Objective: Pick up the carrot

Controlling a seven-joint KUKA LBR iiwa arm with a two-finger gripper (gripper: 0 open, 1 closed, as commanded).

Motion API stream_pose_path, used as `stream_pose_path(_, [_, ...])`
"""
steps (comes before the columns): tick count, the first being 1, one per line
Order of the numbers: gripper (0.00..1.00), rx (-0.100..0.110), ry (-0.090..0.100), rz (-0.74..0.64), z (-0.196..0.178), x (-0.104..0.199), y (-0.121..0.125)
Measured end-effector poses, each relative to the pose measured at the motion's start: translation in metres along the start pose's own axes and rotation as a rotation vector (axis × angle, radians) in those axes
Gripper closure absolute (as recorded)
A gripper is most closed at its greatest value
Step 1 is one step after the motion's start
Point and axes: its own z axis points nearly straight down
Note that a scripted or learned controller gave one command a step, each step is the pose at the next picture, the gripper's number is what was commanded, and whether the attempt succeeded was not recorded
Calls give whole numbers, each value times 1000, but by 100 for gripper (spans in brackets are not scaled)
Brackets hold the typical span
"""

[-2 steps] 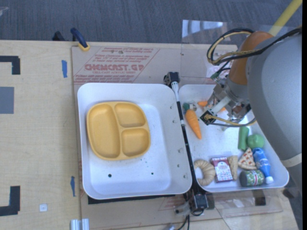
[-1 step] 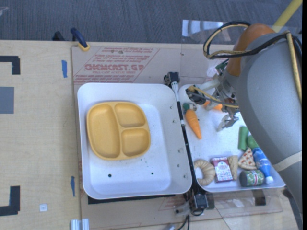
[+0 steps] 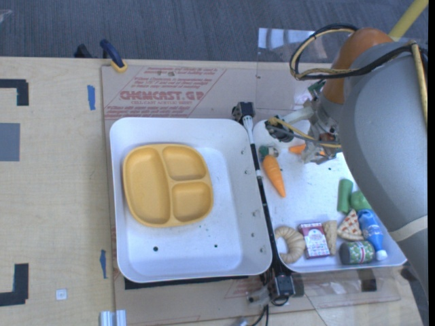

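Two white bins sit on a wooden surface (image 3: 47,216). Inside the right bin (image 3: 309,189) lies the carrot (image 3: 273,172), near the hand (image 3: 314,141), whose grip I cannot tell.

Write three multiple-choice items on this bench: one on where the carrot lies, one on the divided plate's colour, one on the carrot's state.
1. The carrot lies in:
A. the left bin
B. the right bin
C. the plate

2. The divided plate is:
A. yellow
B. blue
C. red

3. The carrot is:
A. lifted in the air
B. lying on the bin floor
C. standing upright on the plate

Key: 1 B, it sits by the right bin's left wall. 2 A, plainly yellow. 3 B, it rests flat, apart from the arm.
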Motion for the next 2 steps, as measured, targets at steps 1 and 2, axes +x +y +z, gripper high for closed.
stream_pose_path(1, [100, -1, -1, -4, -10, 0, 0])
stream_pose_path(2, [100, -2, 0, -7, -20, 1, 0])
